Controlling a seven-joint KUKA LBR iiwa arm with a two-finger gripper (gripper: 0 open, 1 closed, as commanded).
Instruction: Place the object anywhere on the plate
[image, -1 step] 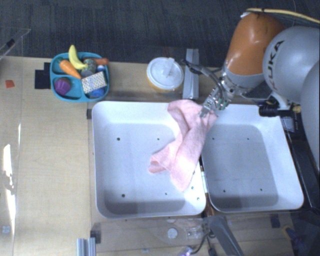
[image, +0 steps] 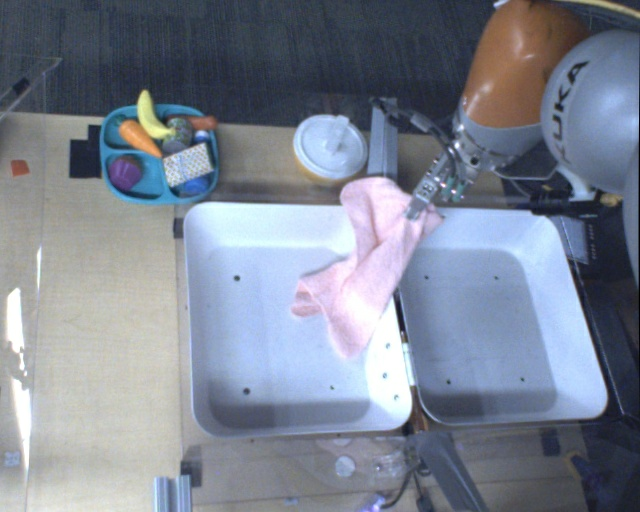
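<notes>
A pink cloth (image: 365, 270) hangs across the divide between the two white bins, its lower end trailing onto the floor of the left bin (image: 250, 340). My gripper (image: 422, 203) is at the cloth's upper right corner, above the back edge of the right bin (image: 500, 330). It is shut on the cloth, which is bunched between the fingers and lifted there. The blue sectioned plate (image: 106, 152) sits on the bench at the far left, behind the left bin and well away from the gripper.
The plate carries toy food: a banana (image: 150, 117), a carrot (image: 138, 137), a purple piece (image: 125, 172) and a speckled block (image: 190, 164). A white lidded cup (image: 330, 147) stands behind the bins, between the plate and the gripper.
</notes>
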